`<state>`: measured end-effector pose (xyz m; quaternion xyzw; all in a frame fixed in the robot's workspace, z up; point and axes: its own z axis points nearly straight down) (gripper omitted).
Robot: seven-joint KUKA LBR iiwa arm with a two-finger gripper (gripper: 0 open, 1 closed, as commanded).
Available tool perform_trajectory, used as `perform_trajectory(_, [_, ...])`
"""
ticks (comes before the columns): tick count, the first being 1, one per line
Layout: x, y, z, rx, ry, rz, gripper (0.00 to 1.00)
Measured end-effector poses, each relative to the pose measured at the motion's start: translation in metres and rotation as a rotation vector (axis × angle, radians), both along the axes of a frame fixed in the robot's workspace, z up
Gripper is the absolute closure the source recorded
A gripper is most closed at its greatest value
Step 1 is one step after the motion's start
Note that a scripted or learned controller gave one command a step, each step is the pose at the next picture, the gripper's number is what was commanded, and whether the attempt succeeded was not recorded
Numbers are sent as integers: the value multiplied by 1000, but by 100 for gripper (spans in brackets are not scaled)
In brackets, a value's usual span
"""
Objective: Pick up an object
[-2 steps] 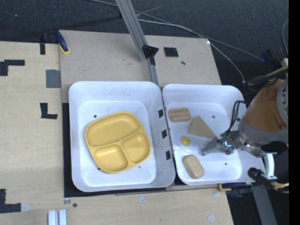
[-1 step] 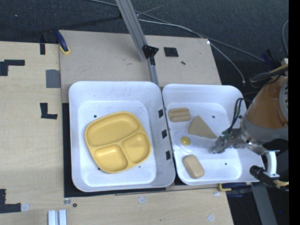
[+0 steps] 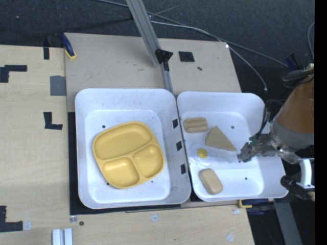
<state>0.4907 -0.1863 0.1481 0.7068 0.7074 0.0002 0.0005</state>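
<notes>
Worktop (image 3: 127,60): right bin (image 3: 255,106) holds tan wedge (image 3: 219,138); pincer (image 3: 246,153) at its four o'clock, lowered for approach; aperture indiscernible, nothing visibly held.

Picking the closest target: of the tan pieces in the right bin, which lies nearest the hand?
The wedge-shaped tan piece in the bin's middle, just left of the hand. The two rounded blocks, one at the top left and one at the bottom, lie farther off.

Grey arm (image 3: 296,121) with orange band, in from the right — wrist low, jaws end pointing left.
</notes>
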Motion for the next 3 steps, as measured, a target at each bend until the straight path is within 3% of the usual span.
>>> perform_trajectory(2, [11,-2,103,-1,-2,1,100])
perform_trajectory(3, [13,54,109,1,1,5,100])
